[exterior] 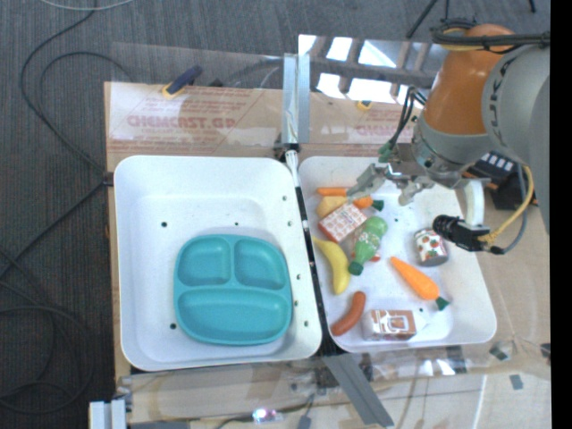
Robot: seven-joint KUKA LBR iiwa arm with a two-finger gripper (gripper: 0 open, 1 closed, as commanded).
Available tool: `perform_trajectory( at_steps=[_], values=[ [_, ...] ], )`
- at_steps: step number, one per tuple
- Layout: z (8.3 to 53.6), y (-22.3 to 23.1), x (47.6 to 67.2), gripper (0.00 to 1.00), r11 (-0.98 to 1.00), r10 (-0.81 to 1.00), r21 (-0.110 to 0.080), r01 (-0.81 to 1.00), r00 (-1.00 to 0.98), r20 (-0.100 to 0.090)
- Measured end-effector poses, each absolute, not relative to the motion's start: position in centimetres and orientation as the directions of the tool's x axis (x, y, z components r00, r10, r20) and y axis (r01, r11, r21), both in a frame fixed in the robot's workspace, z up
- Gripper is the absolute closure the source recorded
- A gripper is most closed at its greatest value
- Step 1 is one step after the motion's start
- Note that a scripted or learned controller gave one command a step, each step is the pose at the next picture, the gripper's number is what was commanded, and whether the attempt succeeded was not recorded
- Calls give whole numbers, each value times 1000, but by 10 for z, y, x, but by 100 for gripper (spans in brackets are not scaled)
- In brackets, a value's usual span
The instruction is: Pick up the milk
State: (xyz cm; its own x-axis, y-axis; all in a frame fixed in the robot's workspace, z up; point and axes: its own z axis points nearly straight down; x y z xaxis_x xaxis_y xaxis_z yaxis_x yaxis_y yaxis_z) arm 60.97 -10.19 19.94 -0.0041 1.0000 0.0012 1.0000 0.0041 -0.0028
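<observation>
The milk (431,247) looks like a small white-grey carton with red marks, standing at the right side of the right bin (474,329). My gripper (391,185) hangs over the back of that bin, left of and behind the carton and apart from it. Its two fingers (365,182) are spread open with nothing between them. The grey arm with its orange band comes in from the upper right.
Crowding the right bin are a red-checked box (342,222), a green bottle (368,238), a banana (335,266), a carrot (416,280), a sausage (349,313), a brown-and-white box (391,323) and a small carrot (332,191). A teal divided plate (234,290) lies in the left bin.
</observation>
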Motion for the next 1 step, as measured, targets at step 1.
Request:
perform_trajectory(
  at_steps=[1],
  values=[
    [261,-118,545,0,4,1000,-2,1000,-4,0]
  ],
)
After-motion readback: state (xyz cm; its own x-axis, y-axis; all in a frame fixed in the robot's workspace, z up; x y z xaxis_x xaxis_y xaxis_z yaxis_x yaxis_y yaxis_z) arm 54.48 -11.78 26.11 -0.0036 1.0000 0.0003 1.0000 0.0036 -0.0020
